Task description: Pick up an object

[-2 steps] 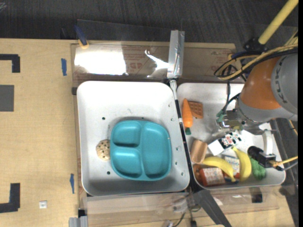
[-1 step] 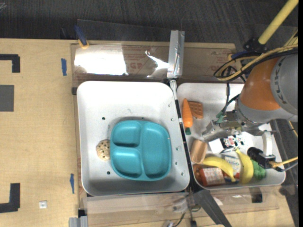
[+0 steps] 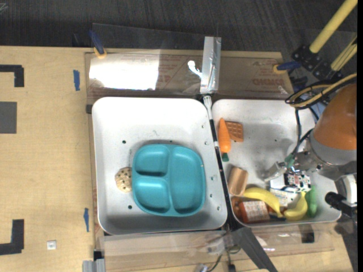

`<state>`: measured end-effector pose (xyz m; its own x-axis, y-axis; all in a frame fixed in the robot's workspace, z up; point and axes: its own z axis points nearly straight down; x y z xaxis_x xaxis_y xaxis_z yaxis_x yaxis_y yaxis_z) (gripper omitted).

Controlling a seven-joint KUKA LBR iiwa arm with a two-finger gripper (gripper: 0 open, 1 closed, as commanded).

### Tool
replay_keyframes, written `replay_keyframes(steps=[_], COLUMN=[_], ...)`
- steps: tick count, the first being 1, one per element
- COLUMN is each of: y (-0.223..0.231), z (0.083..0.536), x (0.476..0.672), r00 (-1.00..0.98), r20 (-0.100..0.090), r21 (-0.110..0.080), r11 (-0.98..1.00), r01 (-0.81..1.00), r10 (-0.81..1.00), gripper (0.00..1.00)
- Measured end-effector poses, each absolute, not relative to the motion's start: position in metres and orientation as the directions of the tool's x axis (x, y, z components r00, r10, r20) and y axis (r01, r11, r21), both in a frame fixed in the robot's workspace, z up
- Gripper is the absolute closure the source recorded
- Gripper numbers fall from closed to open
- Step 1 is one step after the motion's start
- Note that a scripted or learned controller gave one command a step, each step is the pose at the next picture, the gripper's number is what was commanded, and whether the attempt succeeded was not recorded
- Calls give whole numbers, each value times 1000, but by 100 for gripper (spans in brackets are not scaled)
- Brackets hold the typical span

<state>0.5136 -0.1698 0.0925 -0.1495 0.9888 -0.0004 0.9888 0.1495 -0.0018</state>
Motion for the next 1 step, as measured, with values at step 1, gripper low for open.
replay_keyframes(steps=[1], y=[-211], z=[89], x=[530], r00=[-134], r20=[20], r21=[3], r11=[134], r01=[991], r10=[991], gripper=[0])
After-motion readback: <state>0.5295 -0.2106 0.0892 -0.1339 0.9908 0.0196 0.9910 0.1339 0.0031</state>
